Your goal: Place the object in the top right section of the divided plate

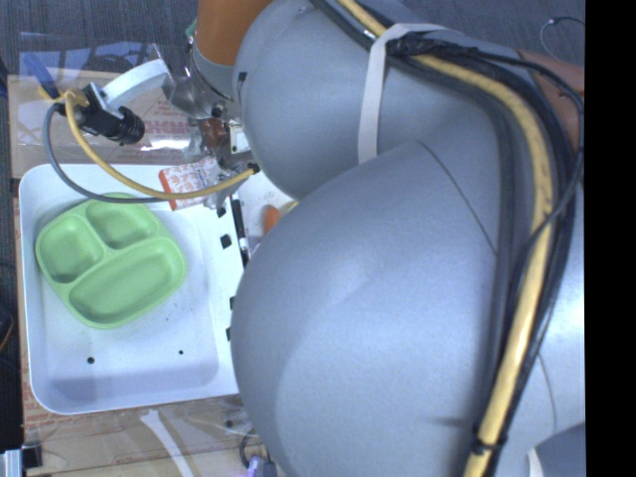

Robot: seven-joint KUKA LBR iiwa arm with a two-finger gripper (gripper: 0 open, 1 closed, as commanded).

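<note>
Looming across most of the view from three o'clock, the grey KUKA arm [397, 296] with its orange band [234, 8] at twelve o'clock hides nearly all of the right-hand shallow white bin. Its two-finger gripper [214, 142] hangs near eleven o'clock, above the far edge between the two bins, but whether the claw is open, closed or gripping anything I cannot tell, since the wrist hardware and a looping yellow cable [109, 172] crowd it. The light green divided plastic plate [109, 256] lies at nine o'clock in the left shallow white bin [129, 376], with two small sections on its far side and one large section nearer the camera. A small orange object [270, 217] peeks out just beside the arm's housing, at about three o'clock from the plate and apart from it, beyond the dividing wall.
</note>
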